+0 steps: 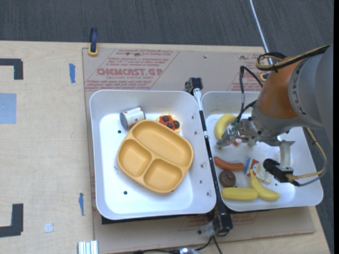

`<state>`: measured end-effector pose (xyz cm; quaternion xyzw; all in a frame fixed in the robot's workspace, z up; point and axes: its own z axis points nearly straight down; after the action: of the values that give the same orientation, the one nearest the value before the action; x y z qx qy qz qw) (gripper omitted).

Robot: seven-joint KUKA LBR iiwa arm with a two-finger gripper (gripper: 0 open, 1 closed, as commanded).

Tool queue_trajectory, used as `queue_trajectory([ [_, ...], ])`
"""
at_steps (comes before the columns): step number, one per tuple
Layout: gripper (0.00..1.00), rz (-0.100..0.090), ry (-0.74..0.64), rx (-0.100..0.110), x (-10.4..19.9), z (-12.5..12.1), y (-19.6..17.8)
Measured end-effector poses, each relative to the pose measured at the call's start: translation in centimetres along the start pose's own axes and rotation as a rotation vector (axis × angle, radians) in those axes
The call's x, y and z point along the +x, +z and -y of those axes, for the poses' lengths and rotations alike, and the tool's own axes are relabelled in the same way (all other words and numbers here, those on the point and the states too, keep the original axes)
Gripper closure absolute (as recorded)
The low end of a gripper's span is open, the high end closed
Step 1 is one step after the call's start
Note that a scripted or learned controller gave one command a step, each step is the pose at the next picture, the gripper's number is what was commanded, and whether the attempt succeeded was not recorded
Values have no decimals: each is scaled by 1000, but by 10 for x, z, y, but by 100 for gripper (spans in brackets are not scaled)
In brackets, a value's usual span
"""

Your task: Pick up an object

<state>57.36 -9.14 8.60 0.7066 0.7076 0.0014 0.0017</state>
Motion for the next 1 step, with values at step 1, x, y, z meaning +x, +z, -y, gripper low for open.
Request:
queue_trajectory([
  [1, 100, 2, 0, -4, 0, -1, -11],
])
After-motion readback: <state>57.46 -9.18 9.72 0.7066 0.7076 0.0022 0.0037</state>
